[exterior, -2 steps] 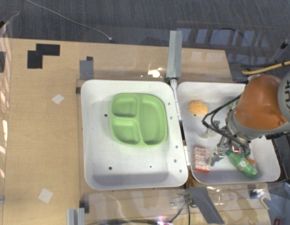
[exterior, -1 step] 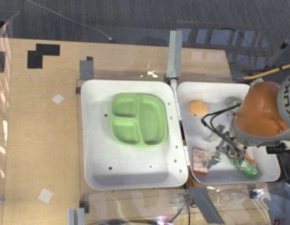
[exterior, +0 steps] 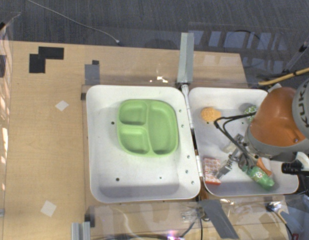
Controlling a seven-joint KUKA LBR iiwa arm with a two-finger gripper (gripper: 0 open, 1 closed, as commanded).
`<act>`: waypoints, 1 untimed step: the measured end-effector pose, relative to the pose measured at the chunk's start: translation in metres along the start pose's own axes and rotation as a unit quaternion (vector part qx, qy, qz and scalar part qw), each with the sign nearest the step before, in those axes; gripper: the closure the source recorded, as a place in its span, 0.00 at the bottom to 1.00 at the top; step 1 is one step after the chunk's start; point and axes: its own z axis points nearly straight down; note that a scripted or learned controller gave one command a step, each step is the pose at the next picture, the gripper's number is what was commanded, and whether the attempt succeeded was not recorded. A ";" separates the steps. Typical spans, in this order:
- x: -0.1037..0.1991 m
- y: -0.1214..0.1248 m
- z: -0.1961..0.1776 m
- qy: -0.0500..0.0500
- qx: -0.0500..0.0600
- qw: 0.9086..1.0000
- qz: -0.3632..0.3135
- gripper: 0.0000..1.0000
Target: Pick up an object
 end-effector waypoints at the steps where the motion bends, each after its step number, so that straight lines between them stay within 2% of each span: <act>1: 0.006 0.007 0.000 0.001 0.002 0.978 0.207 0.00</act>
